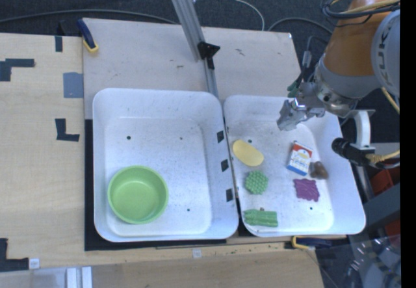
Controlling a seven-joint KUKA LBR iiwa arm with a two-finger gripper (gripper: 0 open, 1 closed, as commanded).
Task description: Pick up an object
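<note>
At the near edge of the right-hand shallow white bin (344, 215) lies a green ridged block-shaped toy (261, 218). Just beyond it sits a round green knobbly ball (256, 182), and to its right a purple spiky flat piece (306, 188). Further back come a pale yellow oval lump (247, 153), a small white carton with red and blue print (299, 158), and a little brown object (318, 170) touching or just beside the carton's right side. In the left-hand white bin (104, 124), a lime-green plastic bowl (138, 194) rests in the near corner.

Beyond all these, the gripper (288, 116) hangs over the far part of the right bin, above bare floor, apart from every item; the carton is the nearest thing to it. Whether the jaws are apart or together cannot be told from this angle, and nothing shows between them.

By my reading the task is hardly begun: every candidate object lies in its bin, none lifted. What is left is the whole of the pick: choosing one, descending, closing on it and raising it. The wooden bench (39, 150) stretches away to the left.
</note>
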